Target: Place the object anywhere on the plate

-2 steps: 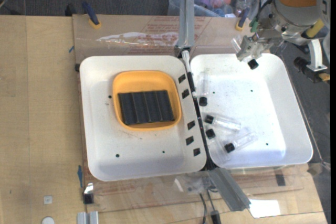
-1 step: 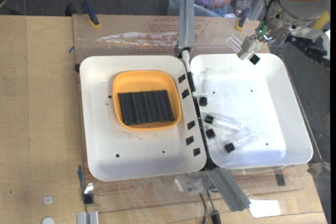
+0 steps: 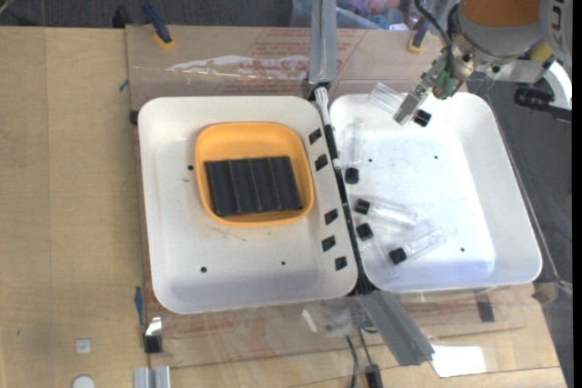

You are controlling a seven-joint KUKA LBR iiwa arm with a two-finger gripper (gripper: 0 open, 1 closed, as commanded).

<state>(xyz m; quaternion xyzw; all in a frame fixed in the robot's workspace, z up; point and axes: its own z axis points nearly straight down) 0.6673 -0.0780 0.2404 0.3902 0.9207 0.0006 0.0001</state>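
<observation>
Gripper (image 3: pixel 443 84) at upper right of frame, over the right bin's (image 3: pixel 509 195) far edge, closed on a clear tube with a black cap (image 3: pixel 408 108). Orange plate (image 3: pixel 253 172), bearing a dark ribbed block (image 3: pixel 253 186), sits in the left bin (image 3: pixel 173 250).

Glossy orange plastic plate (image 3: pixel 211 141), smooth white bins (image 3: pixel 173 268), clear plastic tubes (image 3: pixel 393 215).

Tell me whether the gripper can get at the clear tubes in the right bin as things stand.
Probably yes. The gripper hangs over the right bin, and the clear tubes lie uncovered on its floor, nothing stacked on them; the one beside the divider looks harder.
</observation>
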